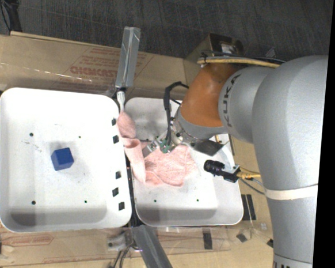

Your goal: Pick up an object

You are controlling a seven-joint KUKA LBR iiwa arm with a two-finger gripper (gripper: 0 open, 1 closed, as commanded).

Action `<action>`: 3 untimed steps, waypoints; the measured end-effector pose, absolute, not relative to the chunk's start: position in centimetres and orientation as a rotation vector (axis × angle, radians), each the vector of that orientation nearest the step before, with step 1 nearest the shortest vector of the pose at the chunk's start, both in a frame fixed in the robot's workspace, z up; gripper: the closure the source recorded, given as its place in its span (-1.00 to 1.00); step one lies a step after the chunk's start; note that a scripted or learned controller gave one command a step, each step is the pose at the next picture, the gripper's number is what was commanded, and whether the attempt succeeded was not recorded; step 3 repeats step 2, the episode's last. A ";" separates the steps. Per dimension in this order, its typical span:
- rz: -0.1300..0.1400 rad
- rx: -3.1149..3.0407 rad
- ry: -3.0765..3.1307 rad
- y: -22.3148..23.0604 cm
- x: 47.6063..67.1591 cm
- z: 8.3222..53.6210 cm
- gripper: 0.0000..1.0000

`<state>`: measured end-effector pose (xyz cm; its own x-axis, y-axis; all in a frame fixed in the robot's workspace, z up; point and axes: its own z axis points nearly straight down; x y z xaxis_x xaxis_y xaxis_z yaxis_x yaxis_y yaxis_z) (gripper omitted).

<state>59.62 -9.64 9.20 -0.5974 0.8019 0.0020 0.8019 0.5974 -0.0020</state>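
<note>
I see the gripper [165, 145] down on the pink cloth [157, 158] in the right bin [225, 213]. I cannot tell its grip. The cloth's long way runs slanted, one end draped over the bin's left wall. A blue cube [62, 158] sits in the left bin [11, 213].

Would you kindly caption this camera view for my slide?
KUKA arm's gripper down on pink cloth in right bin; blue cube in left bin.
</note>
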 end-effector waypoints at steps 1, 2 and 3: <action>0.002 -1.402 -2.808 -9.6 59.7 10.2 1.00; 0.001 -1.822 -2.559 -2.3 63.0 23.5 1.00; 0.001 -1.822 -2.559 -2.3 63.0 23.5 1.00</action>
